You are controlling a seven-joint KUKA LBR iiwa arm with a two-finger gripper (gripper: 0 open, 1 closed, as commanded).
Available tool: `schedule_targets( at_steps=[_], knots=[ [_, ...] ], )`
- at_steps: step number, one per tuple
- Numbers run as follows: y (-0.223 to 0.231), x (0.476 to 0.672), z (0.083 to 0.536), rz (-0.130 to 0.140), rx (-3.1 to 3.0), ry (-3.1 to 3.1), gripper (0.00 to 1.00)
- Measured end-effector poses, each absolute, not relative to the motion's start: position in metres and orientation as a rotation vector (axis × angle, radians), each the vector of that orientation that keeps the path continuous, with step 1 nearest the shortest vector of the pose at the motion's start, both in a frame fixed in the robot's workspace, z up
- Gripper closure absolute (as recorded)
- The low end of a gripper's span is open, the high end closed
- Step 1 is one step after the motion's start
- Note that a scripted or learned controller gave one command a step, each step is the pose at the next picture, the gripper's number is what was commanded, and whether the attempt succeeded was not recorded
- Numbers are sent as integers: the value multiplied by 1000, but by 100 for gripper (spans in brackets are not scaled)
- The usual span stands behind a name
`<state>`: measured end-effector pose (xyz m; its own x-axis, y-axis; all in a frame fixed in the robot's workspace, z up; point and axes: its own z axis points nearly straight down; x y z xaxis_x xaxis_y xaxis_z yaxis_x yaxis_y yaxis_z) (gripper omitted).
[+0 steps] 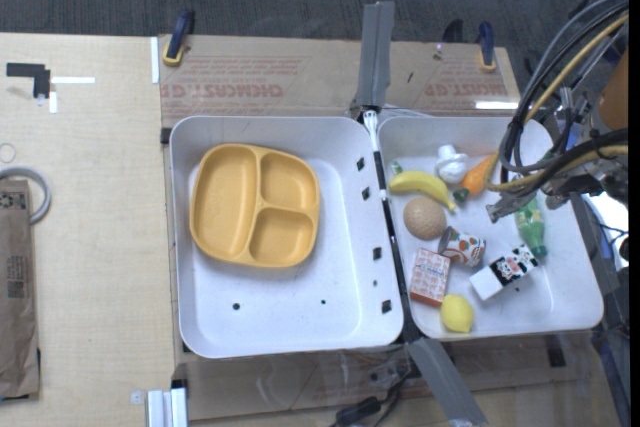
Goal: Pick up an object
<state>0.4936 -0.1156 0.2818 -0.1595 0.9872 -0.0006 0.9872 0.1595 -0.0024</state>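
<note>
The right bin (560,310) holds several small objects. A yellow banana (420,185) lies at its upper left, with a white lump (450,162) and an orange carrot (480,174) beside it. Below them lie a brown egg-shaped ball (424,217), a small red-and-white can (462,247), a red-patterned carton (430,276) and a lemon (457,313). A black-and-white box (505,272) and a green bottle (532,231) lie further right. My gripper (508,205) hangs over the bin's right half, just left of the green bottle and below the carrot.
The left bin (200,305) holds a yellow divided plate (254,205). Cables and the arm (585,155) crowd the right bin's right side. A grey divider bar (376,55) runs between the bins at the back. A brown paper bag (15,285) lies far left.
</note>
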Motion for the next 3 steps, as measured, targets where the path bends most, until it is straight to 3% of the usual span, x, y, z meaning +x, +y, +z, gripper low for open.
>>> schedule_targets(
  at_steps=[1, 2, 3],
  knots=[
    [-107, 587, 186, 5, -1862, -2528, 0],
    [-136, 626, 112, -13, -1854, -2562, 0],
    [-170, 632, 131, 1, -1952, -2466, 0]
  ],
)
